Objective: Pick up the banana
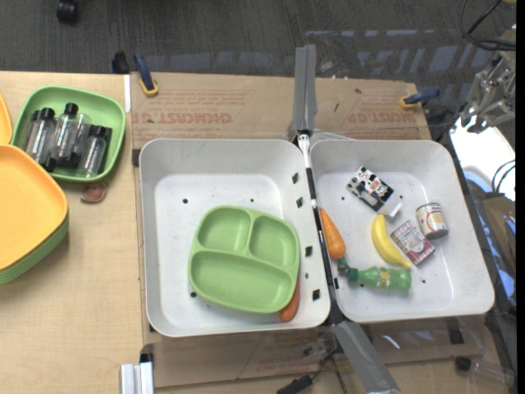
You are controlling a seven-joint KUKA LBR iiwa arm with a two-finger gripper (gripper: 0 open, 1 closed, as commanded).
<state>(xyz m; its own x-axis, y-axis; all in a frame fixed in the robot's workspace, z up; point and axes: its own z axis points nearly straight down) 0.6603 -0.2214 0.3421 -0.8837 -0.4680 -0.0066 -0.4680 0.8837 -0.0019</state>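
The yellow banana (386,240) lies in the right bin (459,298), right of its middle, curving from upper left to lower right. Its lower end touches a pink packet (411,242) and lies just above a green bottle (379,278). A grey metal piece that looks like my gripper (486,97) hangs at the top right. It is beyond the right bin's far corner and well away from the banana. Its shape is blurred among the cables.
In the right bin, an orange carrot (331,232) rests by the divider, with a small can (431,220) and a black-and-white item (371,187) nearby. The left bin (164,220) holds a green divided plate (244,258) with an orange item (289,310) under its edge. A tray of bottles (70,134) and orange plates (25,212) sit far left.
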